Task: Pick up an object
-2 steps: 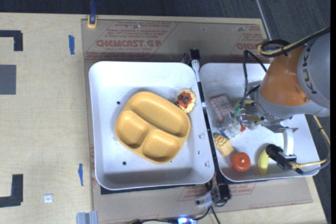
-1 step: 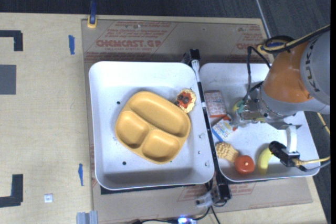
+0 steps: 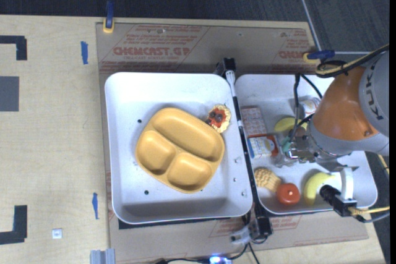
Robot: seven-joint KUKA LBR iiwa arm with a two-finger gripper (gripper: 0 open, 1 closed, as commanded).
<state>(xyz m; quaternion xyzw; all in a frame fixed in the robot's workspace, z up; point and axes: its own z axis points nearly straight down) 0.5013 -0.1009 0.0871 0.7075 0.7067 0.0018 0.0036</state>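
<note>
In the right bin, the grey arm with its orange band reaches down, its gripper low among the objects; whether its fingers are open or closed cannot be told. Around it lie a white and red printed packet, a yellow-green fruit, a waffle-textured biscuit, a red tomato and a yellow lemon. The left bin holds an upturned yellow divided tray and a small orange toy. The cardboard beneath reads "CHEMCAST GP" in red. The arm shows the letters "KU".
</note>
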